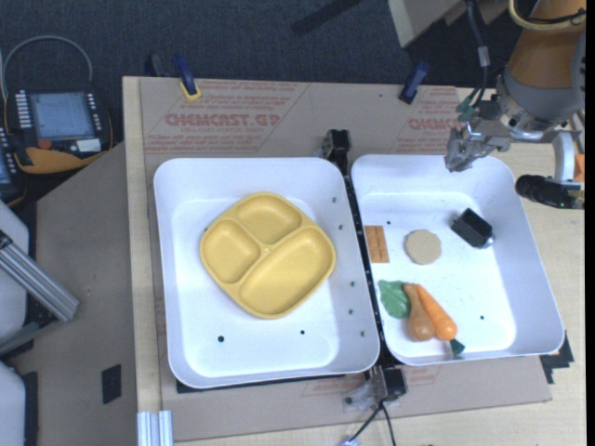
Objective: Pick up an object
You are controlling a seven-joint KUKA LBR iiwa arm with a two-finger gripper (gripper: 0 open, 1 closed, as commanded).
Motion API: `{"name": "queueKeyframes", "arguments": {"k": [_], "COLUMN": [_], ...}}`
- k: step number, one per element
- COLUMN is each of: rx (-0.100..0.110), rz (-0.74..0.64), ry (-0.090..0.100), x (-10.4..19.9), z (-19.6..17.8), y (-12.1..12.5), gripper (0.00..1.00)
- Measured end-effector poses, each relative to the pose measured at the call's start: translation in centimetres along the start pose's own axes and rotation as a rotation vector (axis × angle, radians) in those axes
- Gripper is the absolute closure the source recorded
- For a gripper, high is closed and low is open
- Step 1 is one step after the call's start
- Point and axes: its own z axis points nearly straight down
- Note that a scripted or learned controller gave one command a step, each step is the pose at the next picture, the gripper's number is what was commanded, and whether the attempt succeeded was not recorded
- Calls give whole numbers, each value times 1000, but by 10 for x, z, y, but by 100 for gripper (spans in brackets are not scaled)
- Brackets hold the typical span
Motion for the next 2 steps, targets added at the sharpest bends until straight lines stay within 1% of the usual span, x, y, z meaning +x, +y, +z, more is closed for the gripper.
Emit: {"name": "queueKeyframes", "arguments": {"k": [1, 2], "rx": [0, 7], "rz": [1, -1], "ry": [0, 1], "x": [-9, 34], "z": [-55, -52], "y": [-2, -4], "gripper": [100, 100]}}
